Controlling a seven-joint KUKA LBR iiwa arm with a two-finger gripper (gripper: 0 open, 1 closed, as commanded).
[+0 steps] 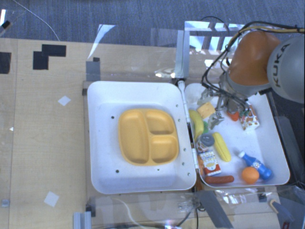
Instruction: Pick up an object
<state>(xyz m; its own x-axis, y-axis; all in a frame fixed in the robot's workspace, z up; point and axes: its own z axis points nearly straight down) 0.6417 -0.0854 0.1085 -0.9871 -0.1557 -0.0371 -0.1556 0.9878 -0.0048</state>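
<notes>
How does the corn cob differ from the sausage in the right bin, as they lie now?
The corn cob is yellow; the sausage is dark red. The corn cob lies mostly lengthwise, up and down the view, while the sausage lies crosswise along the near wall. The corn cob sits mid-bin beside the small carton; the sausage lies below that carton. Both are elongated, lie flat, and are apart from the gripper.

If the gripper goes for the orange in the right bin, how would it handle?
The orange looks round and smooth, so it would probably roll if nudged and might slip from two fingers. It sits against the blue bottle near the bin wall, which may crowd a grasp.
</notes>
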